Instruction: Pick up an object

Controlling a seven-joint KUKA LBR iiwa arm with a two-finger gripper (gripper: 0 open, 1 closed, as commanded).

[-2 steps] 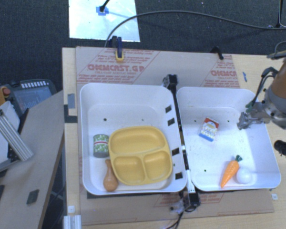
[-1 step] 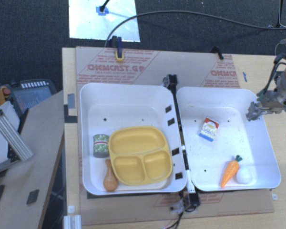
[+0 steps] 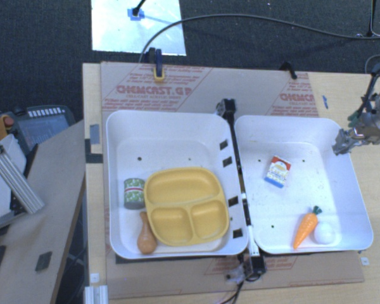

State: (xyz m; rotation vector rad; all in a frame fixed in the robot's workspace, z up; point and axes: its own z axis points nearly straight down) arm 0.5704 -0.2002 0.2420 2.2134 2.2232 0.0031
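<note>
The right bin (image 3: pixel 291 124) holds a small white, red and blue box (image 3: pixel 278 171) near its middle. An orange carrot (image 3: pixel 306 228) lies by its front right corner, with a white ball (image 3: pixel 325 233) touching it. In the left bin (image 3: pixel 164 118) a yellow divided tray (image 3: pixel 187 204) lies at the front. A small green-labelled can (image 3: pixel 133 193) stands to its left, and a brown pear-shaped object (image 3: pixel 145 235) lies beside its front left corner. My gripper (image 3: pixel 343 142) hangs over the right bin's far right rim, well away from every object, with nothing seen in it.
The bins stand on a cardboard sheet (image 3: pixel 177 87) on the bench. A black divider with clips (image 3: pixel 235 170) runs between the two bins. A cable (image 3: pixel 240 21) crosses the dark floor behind. A grey side table (image 3: pixel 44 189) stands at the left.
</note>
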